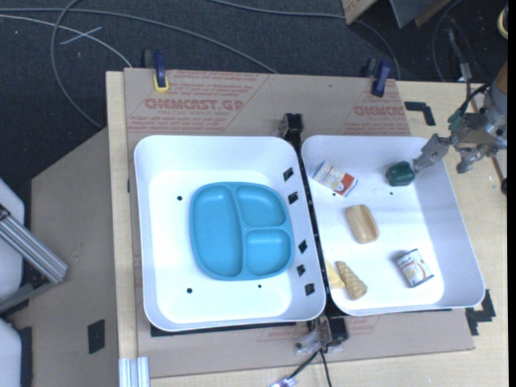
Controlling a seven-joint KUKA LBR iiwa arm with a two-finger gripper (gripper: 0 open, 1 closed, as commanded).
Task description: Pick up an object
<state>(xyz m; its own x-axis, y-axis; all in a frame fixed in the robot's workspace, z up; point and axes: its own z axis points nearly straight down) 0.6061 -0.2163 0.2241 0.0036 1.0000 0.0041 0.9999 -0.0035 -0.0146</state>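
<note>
The gripper (446,156) is seen spread open at the right bin's (451,240) upper-right rim, just beside a dark green object (399,173).

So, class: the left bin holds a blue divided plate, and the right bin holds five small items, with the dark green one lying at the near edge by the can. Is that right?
Not quite. In the camera view the dark green item lies at the far side of the right bin, by the gripper; the can sits near the front. The blue divided plate and five items are correct.
</note>
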